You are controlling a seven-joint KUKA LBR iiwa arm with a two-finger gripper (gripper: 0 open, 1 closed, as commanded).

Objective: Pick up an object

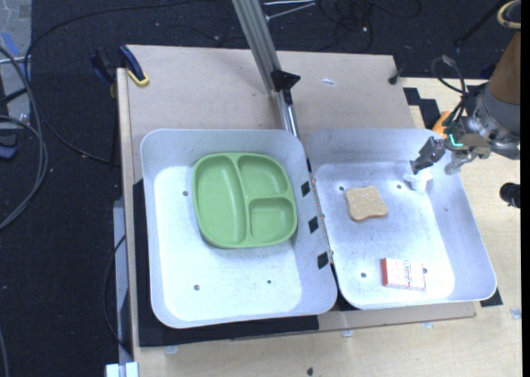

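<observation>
Flat tan toast (365, 203) lies mid right bin (464, 226), small red-white box (403, 273) near its front edge. Gripper (437, 158) over bin's far right corner, fingers spread, holding nothing. Green three-compartment plastic plate (245, 200) in left bin (166, 284)

A robotics lab — plywood bench (215, 89), loose cables (50, 36), metal camera pole (252, 19).

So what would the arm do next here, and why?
Probably swing the gripper toward the slice of toast and come down over it. The gripper sits at the right bin's upper right corner, and the toast lies apart from the red packet, nearer than it.
</observation>
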